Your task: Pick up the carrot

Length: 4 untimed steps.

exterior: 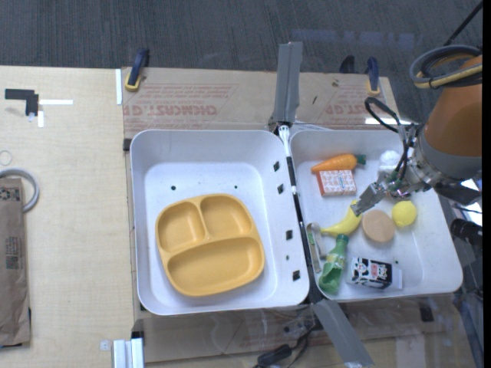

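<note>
The bench (pixel 61 205) bears two white bins (pixel 146 228), with brown cardboard (pixel 207 98) behind them.

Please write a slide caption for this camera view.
Claw above the banana; carrot lies untouched in the right bin.

This looks like a robotics lab. Two white bins (pixel 146 228) sit on a cardboard sheet (pixel 199 98) held by clamps (pixel 136 69); beside the bins, cables (pixel 441 64) and grey carpet (pixel 230 14) behind.

Arm (pixel 460 129) (right side) cut off.
</note>
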### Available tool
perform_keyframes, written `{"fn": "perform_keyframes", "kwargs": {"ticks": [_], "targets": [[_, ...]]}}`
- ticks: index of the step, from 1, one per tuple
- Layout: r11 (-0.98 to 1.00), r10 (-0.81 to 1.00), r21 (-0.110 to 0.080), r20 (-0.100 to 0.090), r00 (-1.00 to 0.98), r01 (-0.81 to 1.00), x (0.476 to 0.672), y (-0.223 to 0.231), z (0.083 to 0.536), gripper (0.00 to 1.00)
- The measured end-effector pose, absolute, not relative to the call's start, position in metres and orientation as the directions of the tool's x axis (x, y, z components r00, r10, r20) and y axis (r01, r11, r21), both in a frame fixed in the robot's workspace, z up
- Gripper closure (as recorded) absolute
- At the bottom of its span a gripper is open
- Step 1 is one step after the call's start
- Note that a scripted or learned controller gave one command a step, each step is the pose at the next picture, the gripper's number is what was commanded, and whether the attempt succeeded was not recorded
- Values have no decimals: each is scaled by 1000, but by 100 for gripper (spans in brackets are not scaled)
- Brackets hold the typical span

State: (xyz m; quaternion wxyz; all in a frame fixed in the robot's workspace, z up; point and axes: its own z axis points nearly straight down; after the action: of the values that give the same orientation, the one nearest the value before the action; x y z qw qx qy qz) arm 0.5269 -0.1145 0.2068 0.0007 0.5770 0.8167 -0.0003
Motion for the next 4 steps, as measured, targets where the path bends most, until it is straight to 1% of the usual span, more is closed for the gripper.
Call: {"fn": "perform_keyframes", "kwargs": {"ticks": [1, 2, 3, 4], "targets": [[347, 938, 0, -2, -347, 938, 542, -179, 210, 0], [591, 807, 0, 0, -591, 807, 539, -136, 177, 0], [741, 671, 0, 0, -741, 671, 485, -150, 206, 0], [741, 671, 0, 0, -741, 671, 485, -150, 206, 0]]}}
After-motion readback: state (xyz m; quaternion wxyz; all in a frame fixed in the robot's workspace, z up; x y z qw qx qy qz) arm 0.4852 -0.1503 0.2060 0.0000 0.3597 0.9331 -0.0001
